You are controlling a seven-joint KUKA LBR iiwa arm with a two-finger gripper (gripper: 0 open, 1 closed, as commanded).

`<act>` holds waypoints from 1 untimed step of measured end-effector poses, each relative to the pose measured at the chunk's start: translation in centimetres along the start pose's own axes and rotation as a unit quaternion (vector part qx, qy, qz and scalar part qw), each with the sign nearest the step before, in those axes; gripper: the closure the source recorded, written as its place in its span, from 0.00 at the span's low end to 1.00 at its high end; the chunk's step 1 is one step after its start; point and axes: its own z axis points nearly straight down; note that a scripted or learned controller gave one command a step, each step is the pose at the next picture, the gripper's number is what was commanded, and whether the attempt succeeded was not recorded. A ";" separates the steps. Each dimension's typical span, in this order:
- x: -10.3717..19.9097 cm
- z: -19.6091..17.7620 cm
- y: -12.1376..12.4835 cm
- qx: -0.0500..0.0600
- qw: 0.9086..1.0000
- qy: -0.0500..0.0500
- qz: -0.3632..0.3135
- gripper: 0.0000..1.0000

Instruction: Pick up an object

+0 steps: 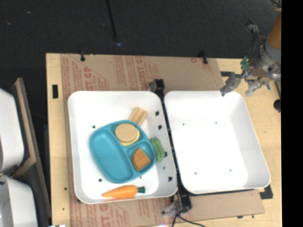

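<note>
Here, in the camera view, the gripper [240,83] hangs over the far right corner of the right bin [213,174], just past its rim, with nothing between its fingers; whether it is spread wide or narrow I cannot tell, since the metal parts blur together at that edge. Every candidate for picking lies in the left bin [78,126], well apart from the gripper, down and to the left across the divide between the two bins. A blue tray [106,157] sits tilted in the middle of that bin, holding a round tan biscuit [128,133] in its upper compartment and a brown toast [141,159] in its lower right one; its long left compartment is bare. A wooden block [138,114] rests just beyond the tray's far edge, touching or nearly touching the biscuit's side. A small green piece [157,149] lies against the tray's right edge, close to the bin wall. A carrot [122,191] lies near the front wall, its long axis running left to right, the green top pointing right. By my judgement the carrot is the easiest target, being free of the tray, and the coming move calls for a long sweep leftward and toward the front, with the fingers closing across the carrot's narrow width.
</note>
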 end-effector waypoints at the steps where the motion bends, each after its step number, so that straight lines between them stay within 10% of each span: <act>1: 1.7 12.8 -6.5 0.005 1.000 0.001 0.000 0.00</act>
